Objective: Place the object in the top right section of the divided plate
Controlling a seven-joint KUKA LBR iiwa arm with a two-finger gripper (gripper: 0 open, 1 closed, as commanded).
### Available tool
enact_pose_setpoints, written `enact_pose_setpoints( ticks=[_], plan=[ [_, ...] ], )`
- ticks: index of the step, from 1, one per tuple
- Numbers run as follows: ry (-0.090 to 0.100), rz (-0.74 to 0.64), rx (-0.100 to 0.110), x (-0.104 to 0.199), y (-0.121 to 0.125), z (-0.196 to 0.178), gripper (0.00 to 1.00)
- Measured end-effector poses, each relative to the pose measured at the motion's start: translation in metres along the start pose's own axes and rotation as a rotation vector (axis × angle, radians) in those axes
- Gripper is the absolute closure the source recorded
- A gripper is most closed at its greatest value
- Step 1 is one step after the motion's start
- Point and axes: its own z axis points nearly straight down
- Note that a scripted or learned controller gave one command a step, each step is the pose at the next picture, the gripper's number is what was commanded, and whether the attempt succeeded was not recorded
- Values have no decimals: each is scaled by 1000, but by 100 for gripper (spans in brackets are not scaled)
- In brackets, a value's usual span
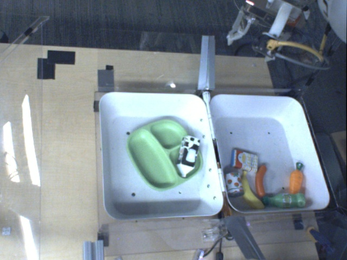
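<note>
A green divided plate (149, 158) lies in the left bin (116, 199). A black and white toy cow (188, 155) rests in the plate's small right-hand section, its lower end reaching the plate's rim. The plate's upper section (166, 130) and its long left section hold nothing. My gripper (237, 32) hangs high at the top right, beyond the far edge of the bins and well away from the plate and the cow. Nothing shows in it.
The right bin (271, 123) holds, along its near side, a small printed box (245, 158), a can (233, 182), a banana (250, 194), a red sausage-like piece (261, 179), a carrot (295, 181) and a green bottle (285, 200). A metal post (206, 64) stands behind the bins.
</note>
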Motion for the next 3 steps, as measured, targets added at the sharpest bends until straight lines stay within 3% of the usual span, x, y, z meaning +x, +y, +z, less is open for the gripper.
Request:
enact_pose_setpoints(
  ticks=[1, 2, 3],
  plan=[
    [0, 315, 0, -43, 23, -1, 0],
    [-1, 535, 1, -78, 37, 0, 0],
    [0, 587, 1, -112, 52, -1, 0]
  ],
)
